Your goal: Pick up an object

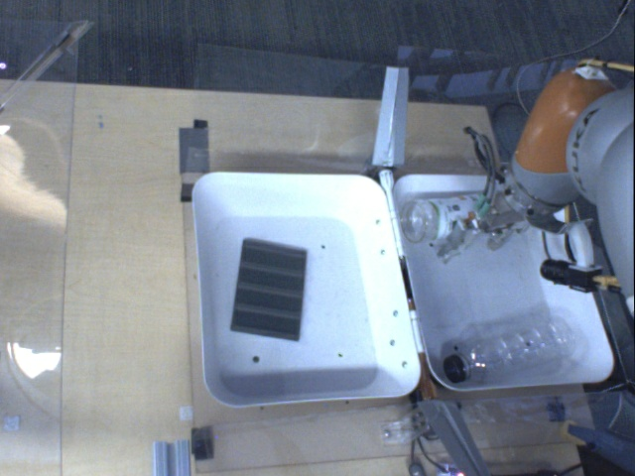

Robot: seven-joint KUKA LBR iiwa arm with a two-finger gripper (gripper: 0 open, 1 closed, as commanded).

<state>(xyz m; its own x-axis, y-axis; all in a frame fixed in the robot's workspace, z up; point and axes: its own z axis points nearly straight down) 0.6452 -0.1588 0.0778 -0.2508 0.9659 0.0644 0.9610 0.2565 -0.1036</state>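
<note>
The pincer (458,238) hangs in the right white bin (516,296) at upper right, beside a clear plastic cup (419,220); whether it is apart or together, I cannot tell.

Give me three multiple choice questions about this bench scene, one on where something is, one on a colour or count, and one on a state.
1. Where does the dark ridged block lie?
A. left bin
B. right bin
C. on the bench

2. What colour are the bins?
A. blue
B. white
C. black

3. How does the clear bottle rest?
A. upright
B. on its side
C. hanging from the end effector

Answers: 1 A, the block sits inside the left bin. 2 B, both bins are white. 3 B, the bottle lies flat along the right bin's near wall, apart from the end effector.
</note>
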